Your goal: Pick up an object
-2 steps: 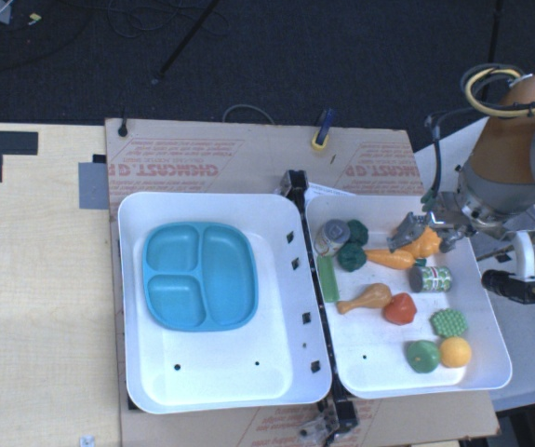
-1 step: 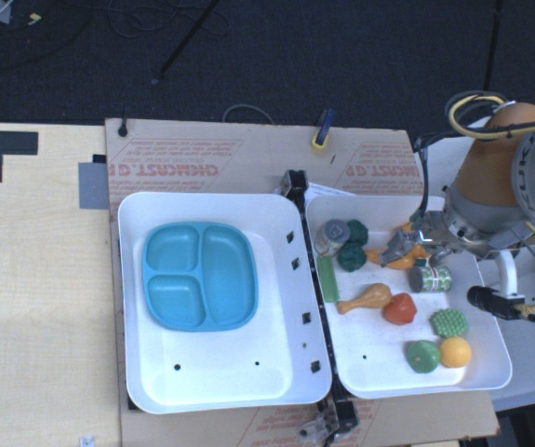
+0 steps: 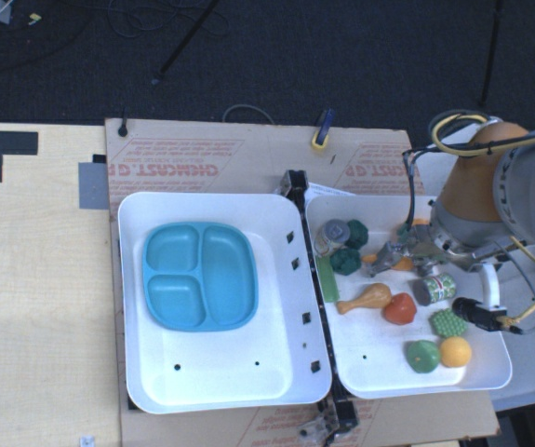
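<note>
the end effector (image 3: pixel 399 254) hangs low in the right bin (image 3: pixel 379 380) beside a red tomato (image 3: pixel 399 309); its state is unclear.

Arm comes in from the right, orange band (image 3: pixel 479 180) up top, grey wrist (image 3: pixel 528 189) beside it at the far right edge. It's bent down and reaching left, low over the right side of the bench. Gripper (image 3: pixel 399 252) sits at the left end of the arm. Yellow and black cables loop over the wrist.
</note>
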You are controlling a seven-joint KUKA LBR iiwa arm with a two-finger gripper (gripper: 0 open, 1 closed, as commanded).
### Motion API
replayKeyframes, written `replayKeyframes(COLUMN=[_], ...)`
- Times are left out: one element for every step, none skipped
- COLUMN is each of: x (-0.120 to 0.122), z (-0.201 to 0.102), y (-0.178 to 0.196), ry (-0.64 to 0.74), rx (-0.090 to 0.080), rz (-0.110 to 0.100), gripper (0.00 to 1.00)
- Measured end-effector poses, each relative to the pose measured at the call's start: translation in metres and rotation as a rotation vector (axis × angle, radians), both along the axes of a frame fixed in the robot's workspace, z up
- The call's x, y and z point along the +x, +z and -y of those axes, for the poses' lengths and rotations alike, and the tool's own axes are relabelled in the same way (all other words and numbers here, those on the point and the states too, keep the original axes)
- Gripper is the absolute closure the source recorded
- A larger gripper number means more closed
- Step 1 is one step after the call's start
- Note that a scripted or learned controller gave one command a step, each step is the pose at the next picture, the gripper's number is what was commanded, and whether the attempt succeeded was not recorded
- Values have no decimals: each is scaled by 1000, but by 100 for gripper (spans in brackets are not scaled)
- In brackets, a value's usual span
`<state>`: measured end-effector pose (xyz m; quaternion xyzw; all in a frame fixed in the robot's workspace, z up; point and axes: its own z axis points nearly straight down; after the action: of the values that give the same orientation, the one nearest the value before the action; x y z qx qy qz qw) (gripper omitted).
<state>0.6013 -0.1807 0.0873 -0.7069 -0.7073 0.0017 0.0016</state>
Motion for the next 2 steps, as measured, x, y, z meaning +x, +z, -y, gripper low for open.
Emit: replayKeyframes(x=[0,-4], z=[0,4], y=[10,73], ry=[-2,-8], rx=[2,-1], rz=[-1,8], gripper=[100,100])
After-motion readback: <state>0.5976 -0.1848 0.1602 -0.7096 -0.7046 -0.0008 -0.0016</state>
